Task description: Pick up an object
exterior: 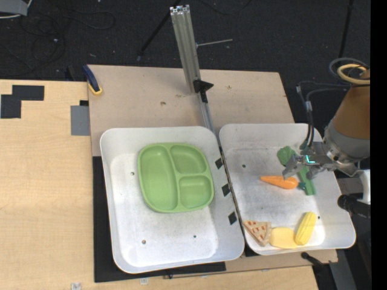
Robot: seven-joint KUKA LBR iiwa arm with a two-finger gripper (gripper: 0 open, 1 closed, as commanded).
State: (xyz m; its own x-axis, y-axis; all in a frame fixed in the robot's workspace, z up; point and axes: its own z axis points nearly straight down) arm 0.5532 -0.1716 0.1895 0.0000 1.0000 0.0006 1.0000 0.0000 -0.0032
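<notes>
The gripper [300,168] sits low over the right bin [344,237], reaching in from the right with the orange-banded arm [354,122] behind it. Whether it is released or clenched cannot be determined at this resolution; nothing is seen lifted clear of the bin floor.

Directly at the tool lies a toy carrot [279,182], its orange body just left of and below the tip, its green leafy top [286,156] just above and left of the tip. A further green piece [309,186] lies immediately below the tool; it may be part of the carrot, but that cannot be confirmed.

Well below the tool, along the bin's near edge, lie a corn cob [305,228], a pale yellow item [280,238] touching it, and a waffle-patterned wedge [258,230] beside that.

Far to the tool's left, the left bin [121,234] holds a green divided plate [176,177].

Risk assessment: the carrot is the likely target. The tool appears to meet it near the leafy end rather than mid-body, so a closure could catch only the foliage, or push the tapered body aside. An off-centre grip would let the carrot swing or drop on lifting.
</notes>
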